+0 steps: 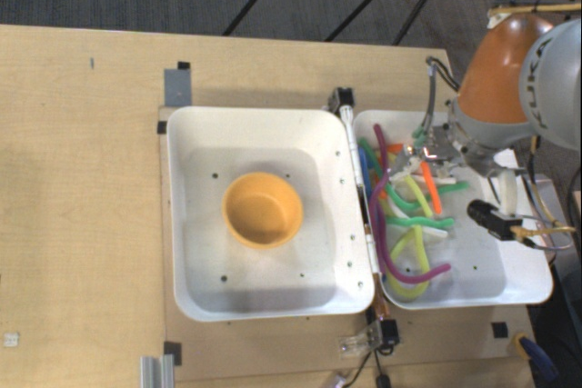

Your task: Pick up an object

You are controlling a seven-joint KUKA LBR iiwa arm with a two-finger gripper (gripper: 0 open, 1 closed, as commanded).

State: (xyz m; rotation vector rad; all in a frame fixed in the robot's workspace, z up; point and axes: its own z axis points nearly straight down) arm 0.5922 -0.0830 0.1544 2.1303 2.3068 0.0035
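curiously, fingers [427, 154], state hidden, hover over limp, glossy tubes [409, 223]; round bowl [264, 209] apart.

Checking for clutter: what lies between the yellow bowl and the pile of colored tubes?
In the camera view, bare white bin floor and the adjoining bin rims separate the yellow bowl from the tubes.

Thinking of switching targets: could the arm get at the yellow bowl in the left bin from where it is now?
Probably yes. The yellow bowl sits alone and upright in the left bin, nothing over it. The gripper is above the tangled tubes in the right bin, so it must cross the divider.
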